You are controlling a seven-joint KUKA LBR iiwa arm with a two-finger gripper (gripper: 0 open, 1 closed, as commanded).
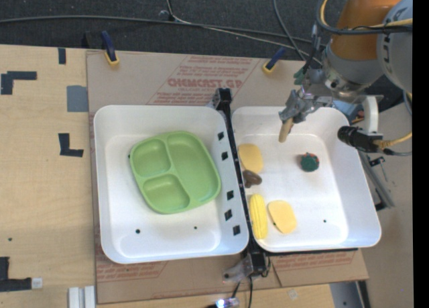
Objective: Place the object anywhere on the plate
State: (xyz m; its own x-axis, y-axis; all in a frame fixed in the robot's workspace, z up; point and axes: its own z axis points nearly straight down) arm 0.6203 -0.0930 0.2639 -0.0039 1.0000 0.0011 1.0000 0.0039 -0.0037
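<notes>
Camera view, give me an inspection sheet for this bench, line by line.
Surface: two white bins side by side on brown board.
Job's things: green plate in left bin, nothing on it.
Clutter: right bin holds corn cob, two yellow pieces, small brown item, dark green item.
Grippers: gripper above right bin's far side; grasp unclear.
Cables: black cables behind bench.
Surroundings: blue clamps.
</notes>
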